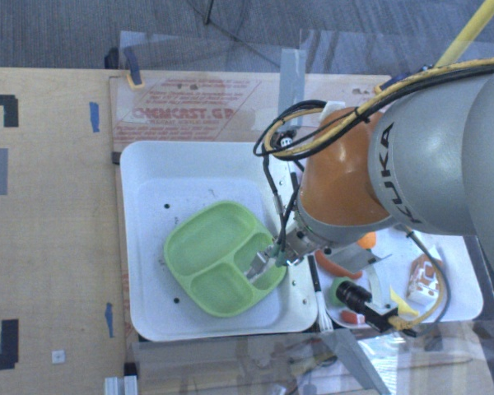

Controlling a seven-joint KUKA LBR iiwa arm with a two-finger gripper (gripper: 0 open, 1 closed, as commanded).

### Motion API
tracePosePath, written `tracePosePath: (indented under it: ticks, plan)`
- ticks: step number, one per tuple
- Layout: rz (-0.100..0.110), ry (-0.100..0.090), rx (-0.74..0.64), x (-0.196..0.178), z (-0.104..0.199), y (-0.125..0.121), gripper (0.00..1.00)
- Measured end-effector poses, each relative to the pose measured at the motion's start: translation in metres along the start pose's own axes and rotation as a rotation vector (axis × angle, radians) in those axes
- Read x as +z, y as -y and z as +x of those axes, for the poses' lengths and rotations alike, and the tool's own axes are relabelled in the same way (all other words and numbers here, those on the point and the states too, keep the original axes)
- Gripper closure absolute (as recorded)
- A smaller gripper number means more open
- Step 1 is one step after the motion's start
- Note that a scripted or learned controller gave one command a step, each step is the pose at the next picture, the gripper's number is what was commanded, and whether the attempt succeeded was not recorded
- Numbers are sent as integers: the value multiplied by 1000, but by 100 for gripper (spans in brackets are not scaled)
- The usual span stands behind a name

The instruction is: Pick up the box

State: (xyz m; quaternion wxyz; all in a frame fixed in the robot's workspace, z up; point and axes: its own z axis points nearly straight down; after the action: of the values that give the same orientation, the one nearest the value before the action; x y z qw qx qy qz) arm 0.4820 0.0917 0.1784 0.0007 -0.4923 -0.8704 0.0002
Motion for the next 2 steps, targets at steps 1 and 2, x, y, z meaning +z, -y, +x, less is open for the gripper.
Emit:
tracePosePath:
  ticks: [1, 2]
  plan:
    - [-4, 4, -217, -74, -37, 24, 0]
    - [-4, 5, -315, -125, -103, 64, 0]
